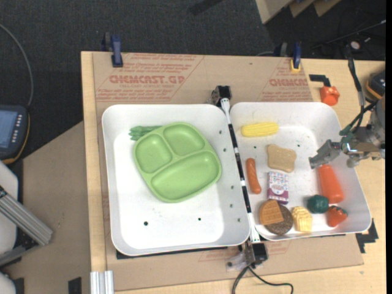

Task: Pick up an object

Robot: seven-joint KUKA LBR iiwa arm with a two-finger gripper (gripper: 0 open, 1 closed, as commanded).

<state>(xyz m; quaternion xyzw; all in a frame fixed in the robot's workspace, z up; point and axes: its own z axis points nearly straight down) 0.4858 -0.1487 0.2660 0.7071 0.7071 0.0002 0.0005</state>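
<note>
Rightward, end effector [323, 155] above carrot [331, 184]

1. Just left of the tool [324, 155]: bread slice [281, 157].
2. Below the tool: carrot [331, 183], then pepper [318, 204] and tomato [335, 215].
3. Further left of the tool: carton [278, 185], sausage [253, 174], corn cob [260, 128].
4. Far left, in the other bin [122, 164]: divided plate [176, 162].

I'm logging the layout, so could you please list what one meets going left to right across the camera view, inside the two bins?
Green divided plate → sausage → pink carton → orange carrot; the end effector hangs by the carrot's top.
</note>
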